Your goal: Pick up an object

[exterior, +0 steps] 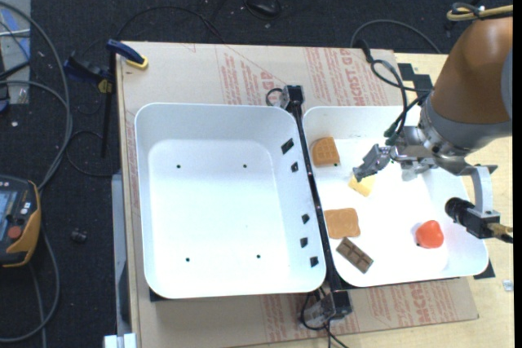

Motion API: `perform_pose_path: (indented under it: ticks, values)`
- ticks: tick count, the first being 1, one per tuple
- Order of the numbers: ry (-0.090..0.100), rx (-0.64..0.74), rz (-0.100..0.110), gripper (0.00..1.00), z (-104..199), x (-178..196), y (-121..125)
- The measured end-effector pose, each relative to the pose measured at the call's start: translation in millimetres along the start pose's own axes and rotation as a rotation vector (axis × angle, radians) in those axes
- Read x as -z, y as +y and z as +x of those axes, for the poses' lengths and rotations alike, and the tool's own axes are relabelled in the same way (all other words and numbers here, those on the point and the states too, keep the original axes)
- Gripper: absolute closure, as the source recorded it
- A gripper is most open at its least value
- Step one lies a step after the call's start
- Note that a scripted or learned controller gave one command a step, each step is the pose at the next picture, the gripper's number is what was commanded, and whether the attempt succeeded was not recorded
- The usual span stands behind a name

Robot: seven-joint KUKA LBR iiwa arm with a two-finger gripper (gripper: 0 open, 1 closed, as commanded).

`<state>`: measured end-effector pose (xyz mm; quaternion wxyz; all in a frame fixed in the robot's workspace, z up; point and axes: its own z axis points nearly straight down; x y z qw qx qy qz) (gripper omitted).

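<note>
Cheese (pixel 361 186) lies in the right bin (pixel 465 261), touching the claw (pixel 369 166) at its 11 o'clock. Not lifted yet; I cannot tell the claw's state.

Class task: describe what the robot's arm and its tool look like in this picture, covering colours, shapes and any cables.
The arm is bulky and rounded, with an orange band above a grey wrist section. Below it sits a cluster of grey metal parts with dark cables looping past, ending in a slim dark grey tool. A black cylindrical attachment on a pale bracket juts out at the side.
</note>
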<state>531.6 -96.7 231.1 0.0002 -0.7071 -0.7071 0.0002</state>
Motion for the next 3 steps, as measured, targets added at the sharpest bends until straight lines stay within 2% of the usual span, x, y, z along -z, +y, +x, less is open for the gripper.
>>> perform_pose_path:
  ticks: [1, 2, 3]
  values:
    - [0.0, -0.003, 0.004, 0.0, -42, -52, 11]
    - [-0.002, -0.003, -0.002, 0.0, -92, -21, 15]
    - [0.002, 0.001, 0.008, 0.0, -80, -144, 22]
